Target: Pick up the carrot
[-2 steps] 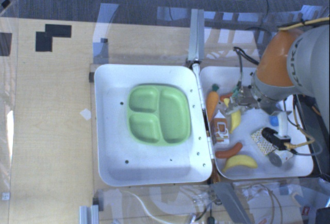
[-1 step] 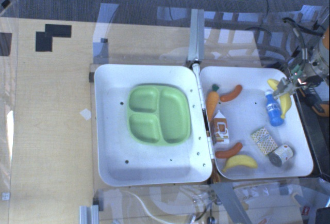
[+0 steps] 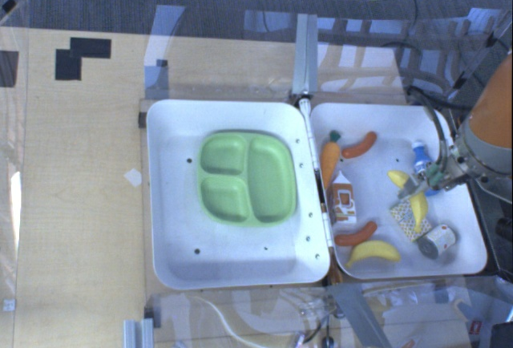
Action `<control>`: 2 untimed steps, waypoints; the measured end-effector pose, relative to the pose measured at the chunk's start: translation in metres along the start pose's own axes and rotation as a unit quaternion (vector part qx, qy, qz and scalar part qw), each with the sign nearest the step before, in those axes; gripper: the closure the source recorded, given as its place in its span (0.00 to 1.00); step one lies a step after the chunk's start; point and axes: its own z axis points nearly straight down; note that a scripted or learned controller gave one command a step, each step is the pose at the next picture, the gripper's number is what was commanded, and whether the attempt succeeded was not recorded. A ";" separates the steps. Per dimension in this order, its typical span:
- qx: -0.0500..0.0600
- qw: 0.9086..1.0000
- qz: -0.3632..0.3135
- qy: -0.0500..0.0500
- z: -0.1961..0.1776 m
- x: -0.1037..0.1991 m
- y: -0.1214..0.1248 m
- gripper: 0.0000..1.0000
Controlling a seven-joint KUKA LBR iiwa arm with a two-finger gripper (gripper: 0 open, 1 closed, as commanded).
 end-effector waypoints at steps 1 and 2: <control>-0.001 1.000 -0.005 -0.001 -0.084 -0.035 -0.016 1.00; 0.000 0.990 -0.139 0.000 0.034 0.028 0.008 1.00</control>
